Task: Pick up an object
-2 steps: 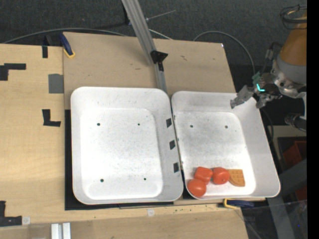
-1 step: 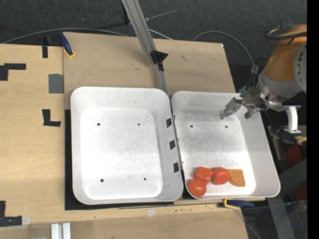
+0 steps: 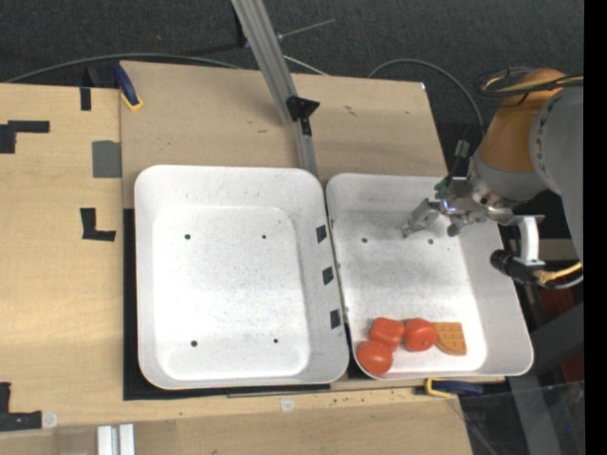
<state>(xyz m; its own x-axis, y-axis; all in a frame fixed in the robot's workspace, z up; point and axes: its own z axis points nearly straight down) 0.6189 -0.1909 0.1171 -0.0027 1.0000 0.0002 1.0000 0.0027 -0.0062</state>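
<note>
A metal pole [image 3: 268,53] slants over the bench [image 3: 218,131] — black tape marks [image 3: 93,224] dot its left side.

right bin [image 3: 398,282] floor bare; red pieces [image 3: 394,339] crowd near wall

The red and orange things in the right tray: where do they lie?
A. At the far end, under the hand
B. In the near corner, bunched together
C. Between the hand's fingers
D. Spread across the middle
B: the red and orange things sit bunched at the near end of the right tray, while the hand is above the far end, apart from them.
</note>
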